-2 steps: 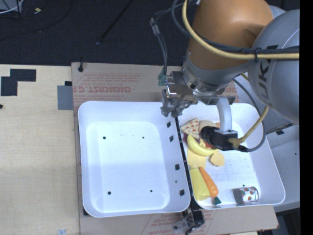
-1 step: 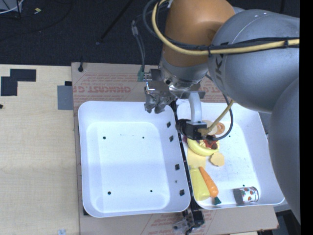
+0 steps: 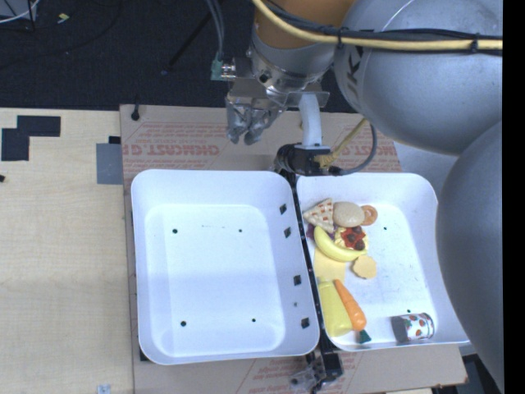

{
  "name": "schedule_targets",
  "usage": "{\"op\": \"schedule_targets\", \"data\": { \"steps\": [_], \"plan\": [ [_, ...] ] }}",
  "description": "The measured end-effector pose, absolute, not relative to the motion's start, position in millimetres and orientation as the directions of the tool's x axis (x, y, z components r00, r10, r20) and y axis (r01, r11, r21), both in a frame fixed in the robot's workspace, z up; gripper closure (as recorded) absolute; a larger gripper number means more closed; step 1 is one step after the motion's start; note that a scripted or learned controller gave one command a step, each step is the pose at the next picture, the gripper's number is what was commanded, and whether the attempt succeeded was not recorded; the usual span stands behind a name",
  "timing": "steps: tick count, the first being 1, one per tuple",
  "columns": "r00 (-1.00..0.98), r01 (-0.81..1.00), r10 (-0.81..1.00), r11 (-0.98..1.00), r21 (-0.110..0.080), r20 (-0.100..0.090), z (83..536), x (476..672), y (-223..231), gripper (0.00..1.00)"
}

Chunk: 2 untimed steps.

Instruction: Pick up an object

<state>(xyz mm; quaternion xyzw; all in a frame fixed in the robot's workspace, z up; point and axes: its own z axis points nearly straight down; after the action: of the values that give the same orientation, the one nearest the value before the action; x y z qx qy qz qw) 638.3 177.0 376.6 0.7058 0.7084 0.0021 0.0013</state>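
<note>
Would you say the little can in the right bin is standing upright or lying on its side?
On its side: the can lies in the right bin, its printed wall facing up.

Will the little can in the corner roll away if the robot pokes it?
Probably. The can lies on its side near the right bin's front corner, so its round body could roll. It looks small and likely light. The nearby bin wall would probably stop it.

A robotics lab: the grey arm point(image 3: 426, 64) looms over two white bins point(image 3: 148, 220), loose cables point(image 3: 49, 6) trailing behind them.
</note>
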Motion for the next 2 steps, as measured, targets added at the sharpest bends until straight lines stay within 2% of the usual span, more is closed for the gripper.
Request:
{"op": "schedule_targets", "data": {
  "steps": [1,2],
  "plan": [
    [-0.005,1.0,1.0,0.005,0.013,0.004,537,643.4,208,1.0],
    [-0.007,1.0,1.0,0.007,-0.018,-0.005,418,555.5,246,1.0]
  ]
}}
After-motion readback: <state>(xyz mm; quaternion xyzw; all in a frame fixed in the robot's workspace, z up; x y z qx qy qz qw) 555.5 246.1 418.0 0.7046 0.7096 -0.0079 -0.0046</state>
